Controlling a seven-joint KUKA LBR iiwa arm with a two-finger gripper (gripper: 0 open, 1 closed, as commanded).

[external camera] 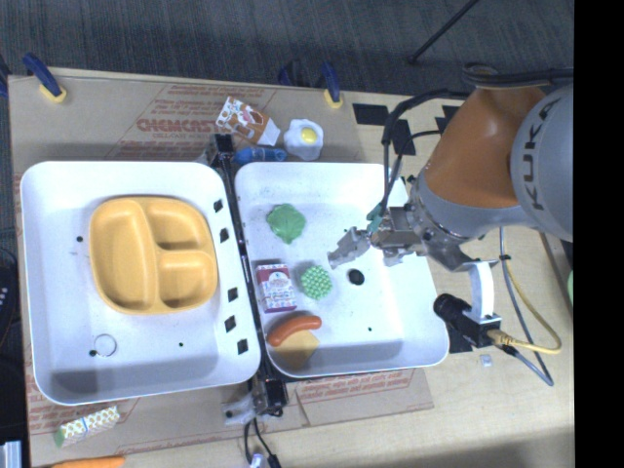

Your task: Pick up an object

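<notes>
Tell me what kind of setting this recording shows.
Probably a robotics lab bench set up for grasping trials: a KUKA arm reaching over two white bins, toy food such as a hot dog and a yellow divided plate, plus cardboard clamped under the bins.

Overhead view of a worktop [546,398] w/ two white bins side by side. Left bin [49,261] holds a yellow divided tray [153,253]. Right bin [409,330] holds a green leaf [287,222], a green ball [316,282], a red carton [276,286] & a hot dog [292,328]. The grey-and-orange arm [487,164] reaches in from the right; its tool [343,252] hangs over the right bin, near the ball.
</notes>
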